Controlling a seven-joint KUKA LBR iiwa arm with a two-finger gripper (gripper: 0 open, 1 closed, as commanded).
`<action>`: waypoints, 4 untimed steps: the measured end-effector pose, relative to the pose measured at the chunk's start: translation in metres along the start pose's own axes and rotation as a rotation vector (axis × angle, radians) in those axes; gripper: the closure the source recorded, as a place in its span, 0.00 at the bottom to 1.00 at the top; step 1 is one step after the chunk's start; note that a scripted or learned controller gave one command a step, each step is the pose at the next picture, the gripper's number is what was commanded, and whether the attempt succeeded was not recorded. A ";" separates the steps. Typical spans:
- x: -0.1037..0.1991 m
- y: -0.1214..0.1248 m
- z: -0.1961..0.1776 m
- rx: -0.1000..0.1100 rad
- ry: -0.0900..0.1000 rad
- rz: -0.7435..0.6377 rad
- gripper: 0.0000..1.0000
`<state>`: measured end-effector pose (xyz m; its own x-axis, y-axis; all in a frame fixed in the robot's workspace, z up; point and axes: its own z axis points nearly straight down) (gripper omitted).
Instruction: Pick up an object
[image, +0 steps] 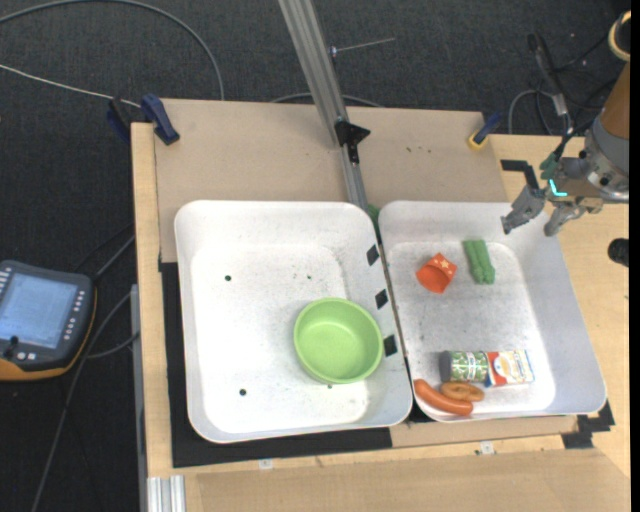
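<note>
My gripper (536, 220) hangs open over the far right corner of the right bin (570, 300), with nothing between its fingers. In that bin lie a small orange-red cup (436, 273) and a green block (479, 261) toward the back. A small carton (487, 368) with a green and red label lies near the front. A red-orange sausage-like toy (445, 397) rests at the front edge beside it. The gripper is well up and to the right of all of these.
The left bin (230, 300) holds a lime green bowl (337, 340) at its front right. A metal pole (325, 90) slants up from between the bins. A teach pendant (40, 320) lies at the left, off the bench. Clamps sit at the board's back corners.
</note>
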<state>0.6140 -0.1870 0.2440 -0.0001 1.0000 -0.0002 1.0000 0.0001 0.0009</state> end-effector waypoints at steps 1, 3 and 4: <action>0.000 0.000 0.000 0.000 0.000 0.000 0.00; -0.002 0.003 0.094 0.005 0.001 0.000 0.00; -0.001 0.002 0.147 0.005 0.001 0.000 0.00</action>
<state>0.6161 -0.1880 0.0972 -0.0002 1.0000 0.0011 1.0000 0.0002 -0.0043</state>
